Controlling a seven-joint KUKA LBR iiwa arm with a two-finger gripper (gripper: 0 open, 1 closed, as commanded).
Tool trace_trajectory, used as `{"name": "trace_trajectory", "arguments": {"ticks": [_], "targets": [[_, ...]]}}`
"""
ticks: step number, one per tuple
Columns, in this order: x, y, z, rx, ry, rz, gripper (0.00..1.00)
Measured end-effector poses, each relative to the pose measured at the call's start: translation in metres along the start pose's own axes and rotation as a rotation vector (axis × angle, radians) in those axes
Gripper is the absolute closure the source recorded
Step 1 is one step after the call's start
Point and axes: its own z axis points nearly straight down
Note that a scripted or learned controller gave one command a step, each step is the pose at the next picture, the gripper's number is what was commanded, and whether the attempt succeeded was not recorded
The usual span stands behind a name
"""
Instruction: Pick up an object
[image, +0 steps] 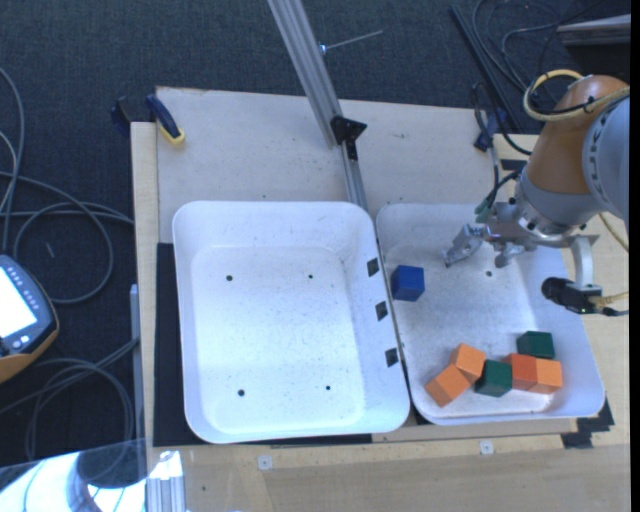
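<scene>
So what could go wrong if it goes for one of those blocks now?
Two likely snags. The blue block sits close to the right bin's left wall, so the gripper may bump that wall or nudge the block aside. The orange blocks and green blocks are packed together near the bin's front edge; reaching there could catch two at once or just push the pile around.

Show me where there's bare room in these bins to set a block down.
The left bin is bare floor wall to wall. In the right bin, free floor lies between the blue block and the orange and green blocks, which crowd its near end.
</scene>
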Motion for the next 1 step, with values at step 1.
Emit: {"name": "trace_trajectory", "arguments": {"ticks": [1], "targets": [[-0.0205, 0.0269, -0.0944, -0.012, -0.003, 0.001, 0.0]]}}
